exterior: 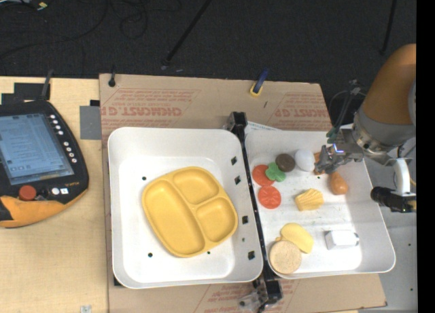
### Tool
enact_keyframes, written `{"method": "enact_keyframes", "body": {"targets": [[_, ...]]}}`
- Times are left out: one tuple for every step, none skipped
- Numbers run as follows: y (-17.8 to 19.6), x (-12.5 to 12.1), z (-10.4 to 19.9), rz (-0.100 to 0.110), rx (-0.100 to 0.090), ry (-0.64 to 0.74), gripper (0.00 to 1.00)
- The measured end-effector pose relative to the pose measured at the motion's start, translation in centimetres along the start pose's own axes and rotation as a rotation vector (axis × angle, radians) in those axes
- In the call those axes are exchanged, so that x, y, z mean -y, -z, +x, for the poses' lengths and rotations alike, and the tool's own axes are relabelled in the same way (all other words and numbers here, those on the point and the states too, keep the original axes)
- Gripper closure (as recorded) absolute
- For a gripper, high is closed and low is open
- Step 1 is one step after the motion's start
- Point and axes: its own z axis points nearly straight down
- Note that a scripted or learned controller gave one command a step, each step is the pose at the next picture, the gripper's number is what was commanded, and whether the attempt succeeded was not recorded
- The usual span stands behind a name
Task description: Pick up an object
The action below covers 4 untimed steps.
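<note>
While the grey arm (391, 101) reaches in from the right, its jaws hang over the upper part of the right bin (370, 254), and whether they are apart or together cannot be told. The gripper (331, 157) sits just beside a white ball (304, 159) and just above an orange, egg-shaped toy (338, 183); nothing is visibly held. Left of the white ball lie a brown round piece (285, 162), a green piece (275, 173) and two red slices (265, 186). Below the ball rests a yellow ridged piece (309, 200), and lower still a yellow lemon-like piece (298, 237), a tan round cracker (285, 257) and a white block (340, 239). Well left of the ball, the left bin (129, 149) carries a yellow divided plate (188, 210). A tablet-like pendant (37, 162) lies on the desk (54, 257) at far left.
</note>
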Motion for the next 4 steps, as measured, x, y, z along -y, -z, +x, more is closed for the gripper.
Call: {"method": "enact_keyframes", "body": {"targets": [[4.0,0.0,-0.2,0.000,0.000,0.000,1.00],[4.7,1.2,4.3,0.005,-0.003,0.003,1.00],[4.8,3.0,10.1,0.006,-0.003,0.003,1.00],[3.6,3.9,14.7,0.007,-0.002,0.003,1.00]]}}
